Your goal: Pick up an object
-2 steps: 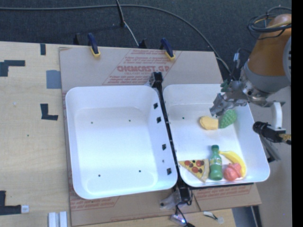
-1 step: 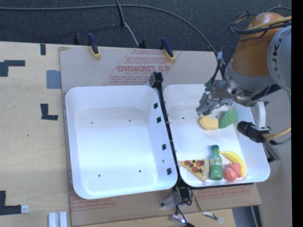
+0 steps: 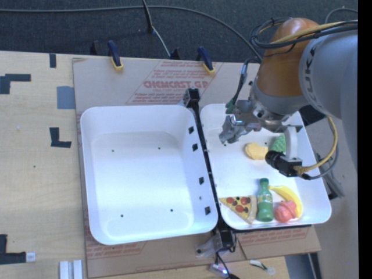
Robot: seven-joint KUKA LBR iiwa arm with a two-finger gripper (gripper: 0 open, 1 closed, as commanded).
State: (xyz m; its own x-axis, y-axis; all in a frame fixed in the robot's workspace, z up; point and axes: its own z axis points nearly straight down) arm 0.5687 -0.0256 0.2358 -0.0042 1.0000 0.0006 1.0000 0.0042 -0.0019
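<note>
Arm (image 3: 302, 57) is reaching in from 3 o'clock over the right bin (image 3: 224, 115). Gripper (image 3: 228, 136) is hanging over bare floor, holding nothing (open or closed: can't tell). Nearest target, a yellow lump (image 3: 256, 151), is sitting at its 4 o'clock; bottle (image 3: 264, 200) and pizza slice (image 3: 239, 206) are crowding the 6 o'clock wall.

bench (image 3: 35, 173), cardboard sheet (image 3: 168, 83), 2 white bins (image 3: 99, 121)
</note>
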